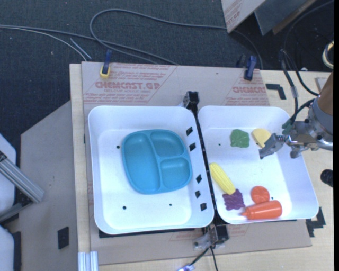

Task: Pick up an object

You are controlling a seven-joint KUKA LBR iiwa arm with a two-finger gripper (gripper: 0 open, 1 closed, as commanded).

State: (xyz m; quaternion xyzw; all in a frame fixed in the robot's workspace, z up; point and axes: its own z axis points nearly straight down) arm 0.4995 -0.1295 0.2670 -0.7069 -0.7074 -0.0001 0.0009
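Note:
The right bin (pixel 296 174) holds several toy foods. A green leafy piece (pixel 240 138) and a yellow piece (pixel 259 136) lie near its far side. A yellow corn cob (pixel 222 178), purple grapes (pixel 233 200), a round orange-red fruit (pixel 259 193) and an orange carrot (pixel 263 210) lie towards its near side. My gripper (pixel 280 149) hangs over the bin's right half, just right of the yellow piece. It is open, with bare white bin floor between its fingers (pixel 266 148).
The left bin (pixel 106 206) holds a blue divided plate (pixel 157 160). A black divider with clips (pixel 198 159) runs between the bins. Cables and a cardboard box (pixel 238 13) lie beyond the bench's far edge.

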